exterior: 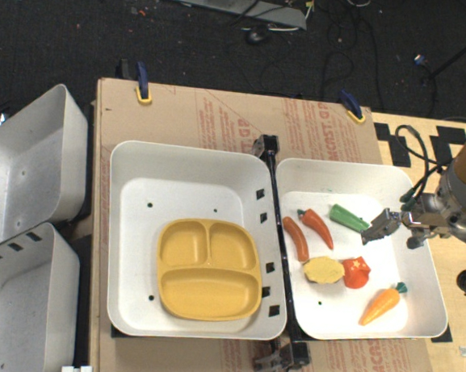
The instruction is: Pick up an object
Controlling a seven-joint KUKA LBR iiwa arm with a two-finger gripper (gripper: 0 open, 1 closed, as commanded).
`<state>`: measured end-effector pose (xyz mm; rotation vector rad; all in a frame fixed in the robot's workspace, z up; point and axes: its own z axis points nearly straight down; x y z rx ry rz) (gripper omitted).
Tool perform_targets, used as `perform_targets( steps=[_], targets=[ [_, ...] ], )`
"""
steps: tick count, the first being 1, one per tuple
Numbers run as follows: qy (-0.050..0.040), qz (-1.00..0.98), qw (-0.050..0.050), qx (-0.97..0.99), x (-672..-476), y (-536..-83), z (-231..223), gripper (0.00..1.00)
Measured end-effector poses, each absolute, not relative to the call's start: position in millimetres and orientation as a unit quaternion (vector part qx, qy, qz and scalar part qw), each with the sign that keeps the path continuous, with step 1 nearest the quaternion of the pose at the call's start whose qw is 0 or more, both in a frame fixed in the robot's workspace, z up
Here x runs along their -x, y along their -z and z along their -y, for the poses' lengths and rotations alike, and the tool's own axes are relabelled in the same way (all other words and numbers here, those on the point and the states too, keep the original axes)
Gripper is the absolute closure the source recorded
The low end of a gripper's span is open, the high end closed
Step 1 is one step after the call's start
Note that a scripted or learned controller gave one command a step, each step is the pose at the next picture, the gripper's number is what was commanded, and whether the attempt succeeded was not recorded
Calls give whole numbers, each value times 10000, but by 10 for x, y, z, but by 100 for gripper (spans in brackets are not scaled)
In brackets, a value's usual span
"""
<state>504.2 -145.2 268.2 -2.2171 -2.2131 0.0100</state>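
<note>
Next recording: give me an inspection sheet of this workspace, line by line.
Surface: cardboard-topped bench bearing the left bin and the right bin.
Job's things: in the right bin, a green vegetable, red chili, sausage, yellow potato-like piece, red tomato piece, carrot.
Clutter: yellow divided tray in the left bin.
Grippers: gripper over the right bin, beside the green vegetable; nothing seen between its fingers.
Cables: black cable on the bench's right; more on the dark floor.
Surroundings: two spare white bins at left.
</note>
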Motion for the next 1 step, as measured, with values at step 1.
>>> perform_targets(
  steps=[1],
  targets=[
    [-2,7075,3,7067,-5061,-2735,1448,0]
  ],
)
